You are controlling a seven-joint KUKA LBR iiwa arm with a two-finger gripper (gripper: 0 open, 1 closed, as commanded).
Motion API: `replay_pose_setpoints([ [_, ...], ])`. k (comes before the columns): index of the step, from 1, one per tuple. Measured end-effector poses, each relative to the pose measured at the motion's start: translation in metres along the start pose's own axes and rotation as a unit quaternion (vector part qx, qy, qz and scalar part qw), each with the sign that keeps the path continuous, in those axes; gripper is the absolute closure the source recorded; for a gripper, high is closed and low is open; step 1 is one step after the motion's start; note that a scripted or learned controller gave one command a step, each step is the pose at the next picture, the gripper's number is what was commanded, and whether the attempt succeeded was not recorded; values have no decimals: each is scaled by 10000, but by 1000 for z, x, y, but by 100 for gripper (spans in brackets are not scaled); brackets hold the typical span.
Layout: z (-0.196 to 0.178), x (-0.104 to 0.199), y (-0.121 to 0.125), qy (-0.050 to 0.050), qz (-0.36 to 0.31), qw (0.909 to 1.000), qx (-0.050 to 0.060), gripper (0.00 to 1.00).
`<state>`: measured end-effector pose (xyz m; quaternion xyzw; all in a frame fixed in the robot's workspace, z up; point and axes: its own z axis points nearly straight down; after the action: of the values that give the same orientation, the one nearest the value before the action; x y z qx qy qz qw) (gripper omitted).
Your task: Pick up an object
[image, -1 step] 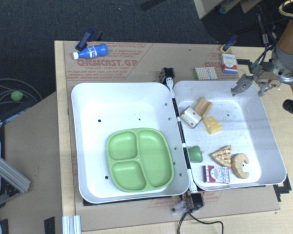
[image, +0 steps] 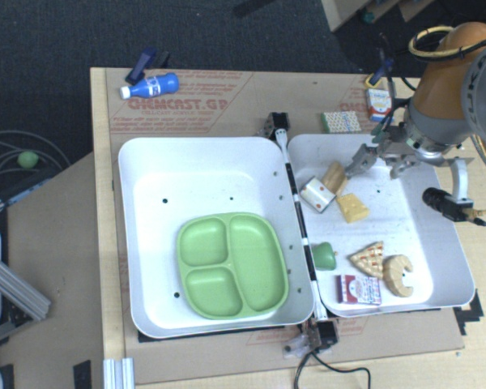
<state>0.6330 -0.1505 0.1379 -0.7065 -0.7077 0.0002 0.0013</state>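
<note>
objects for the pick lie scattered in the right bin (image: 437, 298): a tan block (image: 334, 176) touching a small white box (image: 316, 194) near the bin's left wall, a yellow cheese-like wedge (image: 354, 208) just beside them, a green piece (image: 322, 255) against the left wall, a pizza slice (image: 367, 259) beside a bitten pretzel-like ring (image: 398, 274), and a red and white packet (image: 358, 289) at the near edge. the gripper (image: 379, 156) hangs over the bin's far part, near the tan block, its two fingers spread apart with nothing between them. the left bin (image: 146, 217) holds a green divided plate (image: 229, 263). a blue and white bottle (image: 150, 86) lies on the bench behind it.
</note>
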Motion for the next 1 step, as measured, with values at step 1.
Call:
replay_pose_setpoints([
  [1, 54, 22, -37, -3, 8, 10000, 5, 0],
])
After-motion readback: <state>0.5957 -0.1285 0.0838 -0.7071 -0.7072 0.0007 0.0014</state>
